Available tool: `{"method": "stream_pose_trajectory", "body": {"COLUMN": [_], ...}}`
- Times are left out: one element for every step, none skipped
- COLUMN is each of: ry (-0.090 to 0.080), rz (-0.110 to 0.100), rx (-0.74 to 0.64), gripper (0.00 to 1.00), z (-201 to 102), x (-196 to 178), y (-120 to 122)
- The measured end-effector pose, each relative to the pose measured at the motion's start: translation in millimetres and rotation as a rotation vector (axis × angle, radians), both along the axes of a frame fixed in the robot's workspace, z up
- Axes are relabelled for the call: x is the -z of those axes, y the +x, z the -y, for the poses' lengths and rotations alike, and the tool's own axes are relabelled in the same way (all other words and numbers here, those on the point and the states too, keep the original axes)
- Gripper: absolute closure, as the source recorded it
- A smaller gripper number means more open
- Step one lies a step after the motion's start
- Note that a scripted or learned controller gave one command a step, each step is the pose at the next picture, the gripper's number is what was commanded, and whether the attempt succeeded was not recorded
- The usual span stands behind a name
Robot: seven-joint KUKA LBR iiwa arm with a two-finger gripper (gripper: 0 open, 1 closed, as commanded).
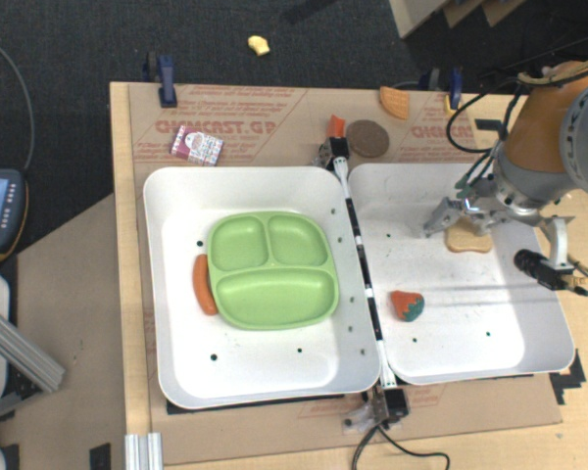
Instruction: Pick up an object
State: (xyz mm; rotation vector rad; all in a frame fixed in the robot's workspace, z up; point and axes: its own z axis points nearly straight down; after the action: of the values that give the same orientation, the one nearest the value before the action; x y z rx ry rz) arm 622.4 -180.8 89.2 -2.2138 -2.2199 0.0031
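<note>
In the right bin (490, 355) a tan, bread-like piece (468, 242) lies near the far middle. My gripper (463, 219) hangs directly over its far edge, open, with one grey finger (437, 219) splayed to the left and nothing between the fingers. A small red and green strawberry toy (406, 305) rests closer to the bin's left wall, well apart from the gripper. In the left bin (176, 204) stands a green divided plate (271, 267), with an orange sausage-shaped toy (204, 284) along its left side.
The arm (549, 135) reaches in from the right over the right bin's far corner. A black cable part (541, 268) juts in at the right rim. On the board behind the bins lie a brown disc (368, 138), an orange wedge (395, 102) and a small pink packet (196, 145).
</note>
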Motion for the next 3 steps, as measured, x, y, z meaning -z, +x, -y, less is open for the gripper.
{"method": "stream_pose_trajectory", "body": {"ry": [-0.009, -0.006, -0.009], "rz": [0.016, 0.01, 0.019], "rx": [0.004, 0.001, 0.002], "gripper": [0.0, 0.0, 1.0], "z": [39, 9, 11], "x": [-77, 6, -10], "y": [25, -3, 1]}}
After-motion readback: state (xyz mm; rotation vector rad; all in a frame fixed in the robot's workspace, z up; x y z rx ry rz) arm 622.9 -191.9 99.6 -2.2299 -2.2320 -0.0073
